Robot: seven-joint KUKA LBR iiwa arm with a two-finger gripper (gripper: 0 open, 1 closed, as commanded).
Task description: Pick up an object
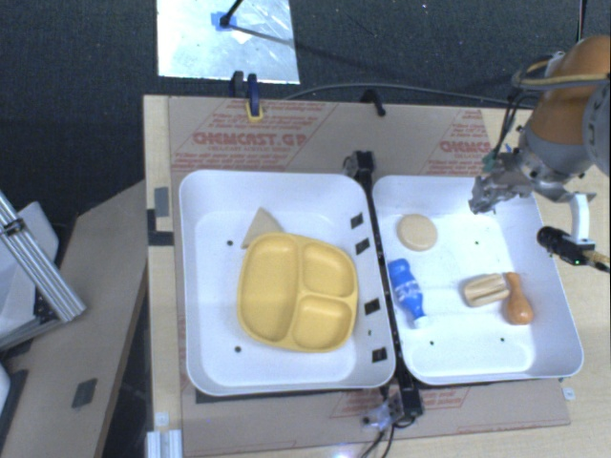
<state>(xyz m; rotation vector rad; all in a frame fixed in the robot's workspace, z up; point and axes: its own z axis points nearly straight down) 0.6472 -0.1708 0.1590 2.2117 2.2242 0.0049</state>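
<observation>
Nearest to the camera lies the front rim of the two white bins, the left bin point(205, 351) and the right bin point(549, 346), side by side on the desk point(315, 127). Inside the left bin a yellow divided plate point(296, 292) covers most of the floor, and a tan wedge point(261, 223) looks out from under it at about 11 o'clock. The right bin carries the likely things to pick: a round beige disc point(417, 231) at about 10 o'clock of the bin, a small blue bottle point(406, 292) lying along the wall at 9 o'clock, and a bread roll point(484, 289) touching an orange-brown pear-shaped piece point(517, 301) near 3 o'clock. The gripper point(489, 197) hangs over the far edge of the right bin, at about 1 o'clock, above the bin floor and apart from every object; if the jaws are released or clenched I cannot tell, they are too small and dark. In my judgement the disc is the nearest target and stands free. To do this step well, the arm should come centred over it, descend straight, and close only when low enough.
</observation>
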